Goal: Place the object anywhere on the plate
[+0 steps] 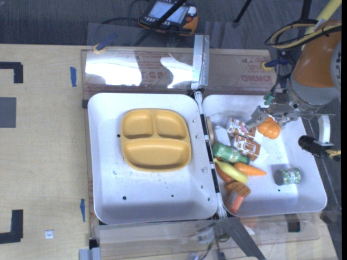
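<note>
We see the gripper (265, 121) low over the right bin (309, 191), with a small orange ball-like toy (269, 129) at its fingertips. The toy seems to sit between the fingers, so we judge the claw is pinching it, though the slanted view leaves the contact a little uncertain.

We judge the orange piece to be light, rigid plastic, smooth and rounded, so it could roll or slip from a shallow pinch; a hold across its widest middle looks safest. It hangs beside a red-and-white carton (243, 137), with a green bottle-shaped toy (230, 154), a carrot (250, 170) and a small green can (287, 176) lying in the same bin.

The yellow divided plate (156, 140) lies in the left bin (108, 188), well apart from the toy. Between them stand the two bins' touching rims (203, 140), which we think the load must clear. Around the plate we see bare white floor and open room above.
</note>
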`<state>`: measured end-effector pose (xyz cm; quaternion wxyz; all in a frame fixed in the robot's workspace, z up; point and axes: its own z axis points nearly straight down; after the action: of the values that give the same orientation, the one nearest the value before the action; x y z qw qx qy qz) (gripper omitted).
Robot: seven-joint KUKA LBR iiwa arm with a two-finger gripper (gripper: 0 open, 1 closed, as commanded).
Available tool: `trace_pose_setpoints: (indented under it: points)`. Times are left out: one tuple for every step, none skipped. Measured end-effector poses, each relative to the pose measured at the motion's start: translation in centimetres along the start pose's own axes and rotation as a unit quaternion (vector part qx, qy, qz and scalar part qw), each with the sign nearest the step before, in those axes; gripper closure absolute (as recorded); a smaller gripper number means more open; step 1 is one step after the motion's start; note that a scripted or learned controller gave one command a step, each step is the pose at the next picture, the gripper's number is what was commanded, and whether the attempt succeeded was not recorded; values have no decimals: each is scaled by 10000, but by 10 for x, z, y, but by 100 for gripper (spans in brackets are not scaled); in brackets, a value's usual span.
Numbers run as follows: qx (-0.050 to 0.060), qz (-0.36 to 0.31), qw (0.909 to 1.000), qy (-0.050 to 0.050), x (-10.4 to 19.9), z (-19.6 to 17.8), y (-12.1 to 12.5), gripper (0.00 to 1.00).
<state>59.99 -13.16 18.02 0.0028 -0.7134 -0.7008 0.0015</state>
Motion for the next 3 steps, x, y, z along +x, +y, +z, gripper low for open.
trace_pose_setpoints:
  points:
    - [22,283,9996,0,61,-1,-28,100]
    - [20,284,9996,0,61,-1,-28,0]
    - [40,281,9996,0,61,-8,-28,100]
